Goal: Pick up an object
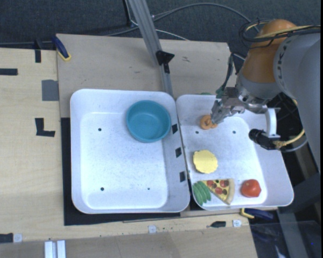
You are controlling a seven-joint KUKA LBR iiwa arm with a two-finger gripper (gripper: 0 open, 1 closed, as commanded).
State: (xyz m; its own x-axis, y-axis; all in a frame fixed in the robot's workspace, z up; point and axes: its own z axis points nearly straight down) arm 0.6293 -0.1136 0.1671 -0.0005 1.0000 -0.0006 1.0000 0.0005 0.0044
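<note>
Camera view: my gripper [217, 117] is low in the right bin [269, 168], its tip just right of the orange piece [206, 123] at the bin's far left. Fingers' state: I cannot tell.

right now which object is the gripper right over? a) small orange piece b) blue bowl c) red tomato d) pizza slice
a, the gripper is down at the small orange piece near the top of the right bin.
</note>
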